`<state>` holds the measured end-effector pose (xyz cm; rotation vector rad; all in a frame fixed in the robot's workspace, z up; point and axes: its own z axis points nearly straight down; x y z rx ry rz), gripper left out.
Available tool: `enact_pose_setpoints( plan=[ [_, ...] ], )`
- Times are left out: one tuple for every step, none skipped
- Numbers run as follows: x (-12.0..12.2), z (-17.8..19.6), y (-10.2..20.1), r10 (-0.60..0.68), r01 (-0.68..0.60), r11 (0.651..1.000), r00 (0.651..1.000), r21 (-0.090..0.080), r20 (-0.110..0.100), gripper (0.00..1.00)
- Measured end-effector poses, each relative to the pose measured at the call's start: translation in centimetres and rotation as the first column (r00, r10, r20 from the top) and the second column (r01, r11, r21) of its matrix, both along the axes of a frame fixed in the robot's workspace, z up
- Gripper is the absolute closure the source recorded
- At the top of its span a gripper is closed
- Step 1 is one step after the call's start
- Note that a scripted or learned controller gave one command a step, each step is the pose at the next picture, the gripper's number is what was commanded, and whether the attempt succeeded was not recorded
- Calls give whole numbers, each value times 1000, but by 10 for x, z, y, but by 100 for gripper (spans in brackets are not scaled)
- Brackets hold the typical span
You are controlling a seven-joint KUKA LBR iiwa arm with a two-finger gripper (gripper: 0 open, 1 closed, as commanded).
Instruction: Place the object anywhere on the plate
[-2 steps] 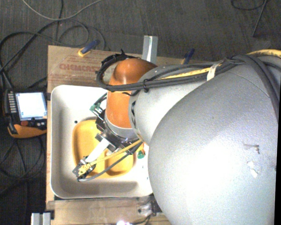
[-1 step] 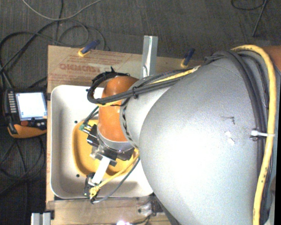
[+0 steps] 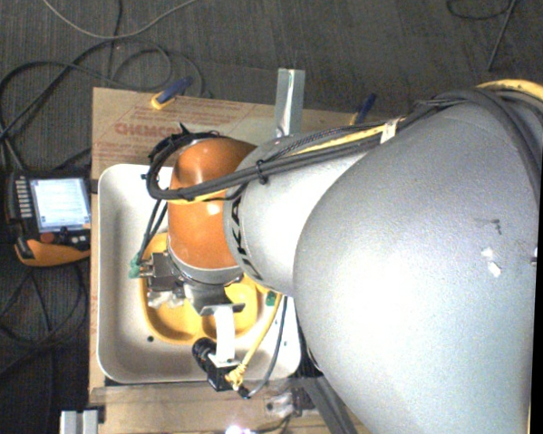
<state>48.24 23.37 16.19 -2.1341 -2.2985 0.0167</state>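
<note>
A yellow plate (image 3: 168,322) lies in the left white bin (image 3: 114,276), mostly covered by the arm. The arm's orange band (image 3: 199,208) and grey wrist hang right above the plate. My gripper (image 3: 187,298) points down over the plate's middle, with its tips hidden under the wrist body. A white and black fitting with cables (image 3: 217,349) sticks out from the wrist over the bin's front rim. Whatever lies on the plate under the wrist is hidden.
The big grey arm link (image 3: 405,264) covers the right half of the view. A brown board (image 3: 136,123) lies behind the bin, with a metal post (image 3: 289,99) and a blue clamp (image 3: 169,90). A handheld screen unit (image 3: 56,207) sits on the floor at left among cables.
</note>
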Motion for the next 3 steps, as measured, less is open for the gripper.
enact_pose_setpoints(
  plan=[
    [1, 33, -7, -109, 109, 994, 994, -1, 3, 100],
    [10, 30, -1, -93, 93, 996, 996, -1, 1, 100],
    [86, 27, -88, -606, 606, 795, 795, -9, 9, 100]
  ],
)
